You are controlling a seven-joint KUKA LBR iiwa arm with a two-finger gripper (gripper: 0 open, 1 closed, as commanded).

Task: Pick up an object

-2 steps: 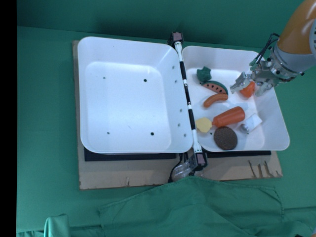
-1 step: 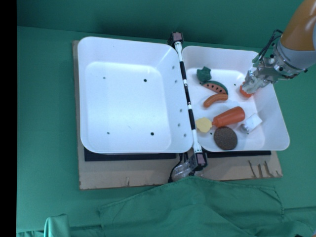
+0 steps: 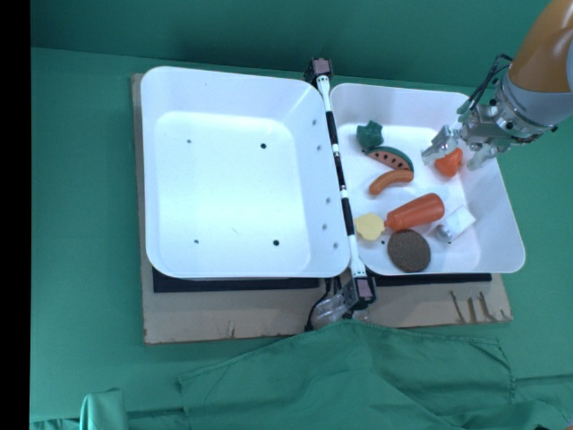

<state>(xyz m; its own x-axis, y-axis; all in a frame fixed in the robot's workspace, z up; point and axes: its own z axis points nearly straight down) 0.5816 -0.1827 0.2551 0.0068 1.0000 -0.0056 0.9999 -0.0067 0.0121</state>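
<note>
Green cloth covers the whole bench, with a sheet of cardboard (image 3: 179, 330) under two white bins. The left bin (image 3: 233, 173) sits next to the right bin (image 3: 497, 240), which has all the toy food: a dark green piece (image 3: 369, 134), a watermelon slice (image 3: 390, 158), a sausage (image 3: 390, 182), a carrot-looking orange thing (image 3: 415, 211), a yellow round bit (image 3: 369, 227), a brown disc (image 3: 408, 250) and a small white object (image 3: 455, 223). The gripper (image 3: 457, 150) is over the right bin's far right side, fingers spread, with a small red-orange piece (image 3: 449, 161) sitting between them. Looks gripped, but hard to say for sure from this angle.
</note>
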